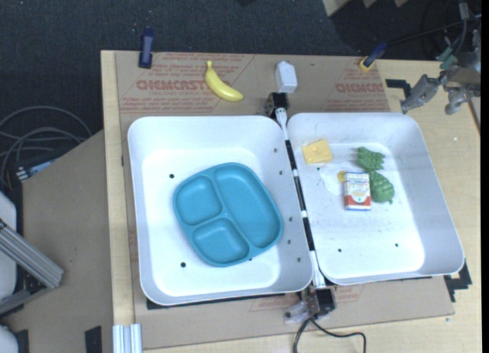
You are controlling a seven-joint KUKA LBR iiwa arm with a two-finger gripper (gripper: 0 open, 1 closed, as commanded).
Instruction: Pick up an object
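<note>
Both white bins sit side by side; your gripper (434, 90) waits off the right bin (428, 244), grip unreadable, leaving the small box (357, 190) reachable.

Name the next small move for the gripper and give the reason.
Probably swing the gripper left and toward the bench front, over the right white bin. It sits outside that bin's far right corner, while the small orange-and-white carton, yellow cheese-like square and green leafy toys lie inside.
</note>
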